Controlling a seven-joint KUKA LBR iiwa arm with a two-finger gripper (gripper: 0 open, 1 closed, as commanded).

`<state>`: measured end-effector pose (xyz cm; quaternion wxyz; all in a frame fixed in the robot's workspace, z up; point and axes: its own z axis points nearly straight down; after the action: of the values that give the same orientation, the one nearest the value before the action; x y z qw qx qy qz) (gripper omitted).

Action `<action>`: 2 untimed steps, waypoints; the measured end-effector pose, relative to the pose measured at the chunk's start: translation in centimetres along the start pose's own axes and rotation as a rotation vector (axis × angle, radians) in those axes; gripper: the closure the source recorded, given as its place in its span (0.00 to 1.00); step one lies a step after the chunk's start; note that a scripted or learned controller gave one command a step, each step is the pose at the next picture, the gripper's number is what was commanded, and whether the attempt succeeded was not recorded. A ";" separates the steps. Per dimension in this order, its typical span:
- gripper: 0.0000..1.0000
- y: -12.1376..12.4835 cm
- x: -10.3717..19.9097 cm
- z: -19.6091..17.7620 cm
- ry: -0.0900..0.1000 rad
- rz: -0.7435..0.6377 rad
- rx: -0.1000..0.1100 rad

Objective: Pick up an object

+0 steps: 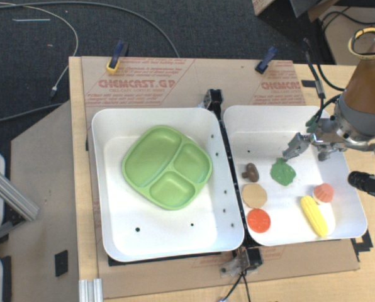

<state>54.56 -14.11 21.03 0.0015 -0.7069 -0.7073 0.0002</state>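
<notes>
The right bin (263,126) holds several small items: a green lump (282,172), a small brown piece (251,172), a tan disc (255,195), an orange-red disc (258,220), a yellow corn cob (316,216) and a salmon-pink piece (324,193). My gripper (295,149) hangs low over the right bin, just above and slightly right of the green lump, pointing down-left toward it. Nothing is visibly held in it. The arm's orange band (367,83) rises at the right edge.
The left bin (112,225) carries a light green divided plate (167,167) at its middle. A black clamp (213,99) sits between the bins at the back. Blue clips (117,56) hold the cardboard base. Cables run along the right side.
</notes>
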 end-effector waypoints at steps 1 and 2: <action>0.00 0.6 -0.7 5.1 0.001 0.001 0.004; 0.00 1.3 -1.5 10.3 0.000 0.001 0.002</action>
<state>55.83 -15.56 10.74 0.0025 -0.7073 -0.7069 0.0009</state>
